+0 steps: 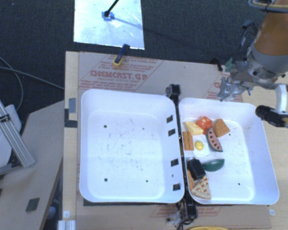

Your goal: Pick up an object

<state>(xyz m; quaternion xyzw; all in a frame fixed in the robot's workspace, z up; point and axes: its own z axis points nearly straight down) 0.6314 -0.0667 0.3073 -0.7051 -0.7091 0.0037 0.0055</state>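
Fingers [223,93] spread apart, gripping nothing, with gripper [230,92] poised over upper rim of right bin [264,157], upper right of frame. Toy foods clustered in left half of that bin, below and left of gripper: red block [204,122], toast [221,127], watermelon slice [215,140], fried egg [199,146], green piece [212,164], black object [195,167], waffle wedge [202,187]. Left bin [127,149] mid-frame, touching right bin along centre edge.

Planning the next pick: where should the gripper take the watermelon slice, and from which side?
Come straight down on the watermelon slice and pinch across its narrow width at mid-length. It lies flat and elongated, with bare bin floor on its right, while the fried egg crowds its left.
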